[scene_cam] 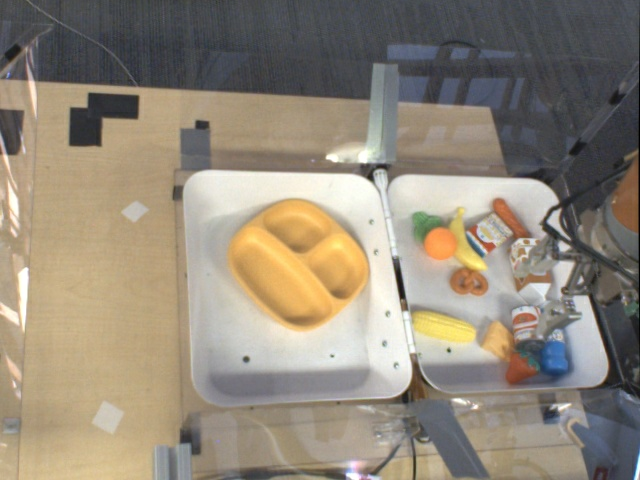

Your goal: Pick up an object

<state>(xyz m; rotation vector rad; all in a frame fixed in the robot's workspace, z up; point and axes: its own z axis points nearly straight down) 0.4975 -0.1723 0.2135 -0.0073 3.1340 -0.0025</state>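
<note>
The right bin (pixel 430 368) holds several toy foods: an orange (pixel 439 244), a banana (pixel 467 244), a green broccoli (pixel 426 224), a pretzel (pixel 468 282), a corn cob (pixel 444 326), a sausage (pixel 508 216) and a blue item (pixel 554 357). My gripper (pixel 549 288) hangs over that bin's right side, open, with its two metal fingers spread apart. A small carton (pixel 524 261) and a little can (pixel 524 321) lie just left of the fingers. Nothing sits between them.
A yellow divided plate (pixel 298 261) lies in the left bin (pixel 220 368). A metal post (pixel 384 113) stands behind the seam between the bins. A tan wedge (pixel 495 339) and a red piece (pixel 519 369) lie near the right bin's front.
</note>
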